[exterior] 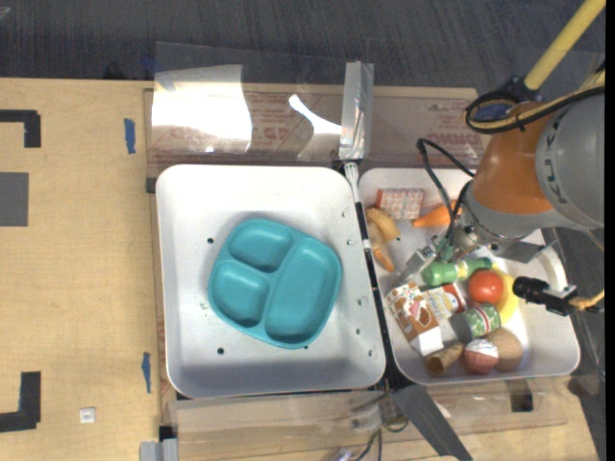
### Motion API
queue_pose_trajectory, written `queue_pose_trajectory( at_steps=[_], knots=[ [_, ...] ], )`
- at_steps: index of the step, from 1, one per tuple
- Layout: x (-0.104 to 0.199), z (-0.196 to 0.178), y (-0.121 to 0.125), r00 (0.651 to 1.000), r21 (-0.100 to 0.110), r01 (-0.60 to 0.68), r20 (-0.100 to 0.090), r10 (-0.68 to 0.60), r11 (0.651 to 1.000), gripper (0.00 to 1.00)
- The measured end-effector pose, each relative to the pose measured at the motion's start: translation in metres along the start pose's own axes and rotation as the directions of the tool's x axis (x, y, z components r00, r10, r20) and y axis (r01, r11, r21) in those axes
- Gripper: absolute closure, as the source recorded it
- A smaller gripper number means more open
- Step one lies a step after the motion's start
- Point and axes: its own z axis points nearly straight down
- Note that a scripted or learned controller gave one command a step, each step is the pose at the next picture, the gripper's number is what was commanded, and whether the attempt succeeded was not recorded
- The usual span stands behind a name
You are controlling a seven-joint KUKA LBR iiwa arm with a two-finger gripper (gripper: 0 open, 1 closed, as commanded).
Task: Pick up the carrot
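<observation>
Nearest, toy food crowds the right bin point(562, 358). The gripper point(452, 245) hangs low in the clutter (its grip is hard to make out). The carrot point(432, 217) lies just behind it, partly hidden, near the back wall; the left bin point(183, 200) holds a teal tray point(276, 281) with bare floor around it.

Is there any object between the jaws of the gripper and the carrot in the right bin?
Nothing visible stands between them. The carrot lies bare near the bin's back wall, beside the red-and-white packet. The gripper hangs just in front of it, over the green toy.
</observation>
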Motion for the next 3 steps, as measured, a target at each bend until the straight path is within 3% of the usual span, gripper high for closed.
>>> queue_pose_trajectory(
  at_steps=[1,2,3],
  knots=[
    [-0.095,0.002,0.014,1.000,0.003,-0.032,-0.001,0.032,0.999,0.00],
    [-0.089,0.002,0.042,1.000,0.048,-0.028,-0.009,0.028,0.998,0.00],
    [-0.090,0.002,0.044,0.986,0.041,-0.163,-0.011,0.163,0.986,0.00]
  ],
)
